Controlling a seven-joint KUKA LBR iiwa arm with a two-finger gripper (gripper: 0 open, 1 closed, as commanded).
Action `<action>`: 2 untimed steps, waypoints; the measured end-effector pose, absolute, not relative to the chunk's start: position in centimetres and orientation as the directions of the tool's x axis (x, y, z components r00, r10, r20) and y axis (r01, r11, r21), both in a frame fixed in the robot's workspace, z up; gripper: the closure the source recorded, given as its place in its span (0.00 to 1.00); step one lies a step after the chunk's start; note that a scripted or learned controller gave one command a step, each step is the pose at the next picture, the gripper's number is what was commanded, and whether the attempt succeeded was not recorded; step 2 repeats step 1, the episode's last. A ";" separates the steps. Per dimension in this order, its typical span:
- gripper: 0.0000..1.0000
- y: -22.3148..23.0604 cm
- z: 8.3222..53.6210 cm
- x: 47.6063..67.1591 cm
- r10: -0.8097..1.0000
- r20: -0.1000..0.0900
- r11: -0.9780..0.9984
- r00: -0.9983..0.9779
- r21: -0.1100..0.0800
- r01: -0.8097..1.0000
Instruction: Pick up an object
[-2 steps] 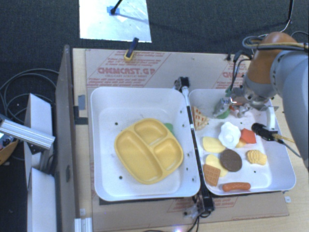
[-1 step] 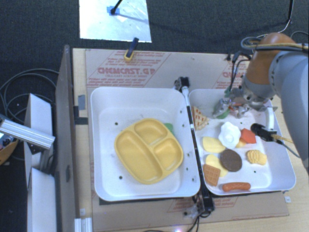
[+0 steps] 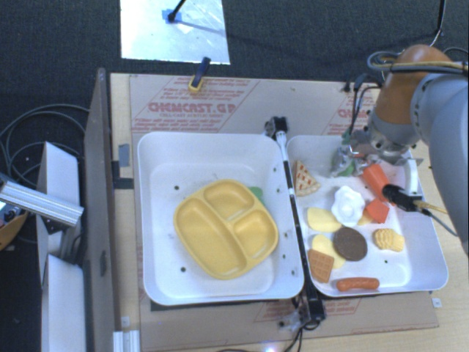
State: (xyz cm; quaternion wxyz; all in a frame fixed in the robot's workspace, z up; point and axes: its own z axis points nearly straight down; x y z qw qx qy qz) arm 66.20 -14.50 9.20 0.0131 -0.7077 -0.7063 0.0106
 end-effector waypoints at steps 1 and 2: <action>1.00 -5.0 19.2 64.4 1.000 0.004 0.013 -0.013 0.012 1.000; 1.00 -5.0 19.2 64.4 1.000 0.004 0.013 -0.013 0.012 1.000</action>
